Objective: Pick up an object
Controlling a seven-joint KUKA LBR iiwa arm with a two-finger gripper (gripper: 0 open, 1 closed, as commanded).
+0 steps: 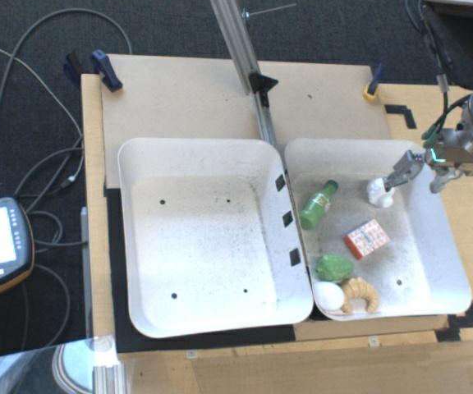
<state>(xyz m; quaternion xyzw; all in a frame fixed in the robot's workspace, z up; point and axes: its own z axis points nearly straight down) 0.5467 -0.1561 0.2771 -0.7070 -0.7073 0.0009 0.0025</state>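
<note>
The gripper (421,173) sits over the top right part of the right bin (446,245). Its two fingers are spread apart, with nothing between them. One finger tip is just beside a small white thing (377,192) that lies in the bin. A green bottle (318,204) lies tilted near the bin's left wall. Lower down is a small red and white box (366,238). Near the front edge are a green lump (335,267), a white egg (328,295) and a tan croissant (361,295), close together. The left bin (138,220) is beside the right one.
</note>
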